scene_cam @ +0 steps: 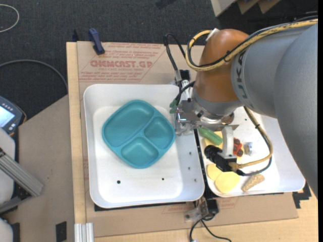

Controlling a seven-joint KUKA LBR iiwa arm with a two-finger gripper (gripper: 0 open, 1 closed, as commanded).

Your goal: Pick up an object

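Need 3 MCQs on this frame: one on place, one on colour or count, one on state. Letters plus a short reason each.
1. Where does the divided plate lie?
A. left bin
B. right bin
C. on the cardboard

2. How many compartments does the plate have?
A. two
B. three
C. four

3. How does the plate sit?
A. flat, open side up
B. flipped over
C. propped on the bin's rim

Answers: 1 A, it rests on the left bin's floor. 2 B, its ridges part it into three wells. 3 A, all three wells face up.

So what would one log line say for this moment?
arm: over right bin | left bin: teal plate | right bin: yellow pieces, green item | held: nothing seen
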